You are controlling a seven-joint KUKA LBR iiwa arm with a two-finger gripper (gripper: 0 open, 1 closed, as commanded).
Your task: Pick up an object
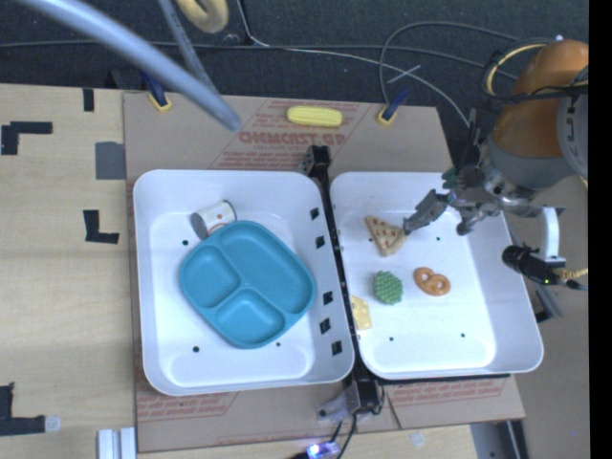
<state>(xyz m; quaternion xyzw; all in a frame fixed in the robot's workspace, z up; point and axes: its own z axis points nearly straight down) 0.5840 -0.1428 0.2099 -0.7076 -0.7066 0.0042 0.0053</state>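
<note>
Two white bins side by side on a cardboard sheet. The left bin [153,256] holds a blue divided tray [247,283], lying flat with its long axis running from upper left to lower right, and a small cup [212,218] tipped on its side at the tray's upper left corner, its open mouth facing left.

The right bin [478,342] holds four small items. A wedge [384,234], patterned like a pizza slice, lies near the bin's upper left; its long axis runs from upper left to lower right, with the narrow tip toward the lower right. Below it sits a green round piece [387,287], and just to the right of that a pretzel [431,281], lying flat. A pale yellow piece [360,311] rests against the bin's left wall.

The gripper [442,212] reaches in from the right over the right bin's upper part, its fingers spread apart and nothing between them; one fingertip lies just beside the wedge's right edge. A yellow banana [314,116] lies on the cardboard behind the bins.
</note>
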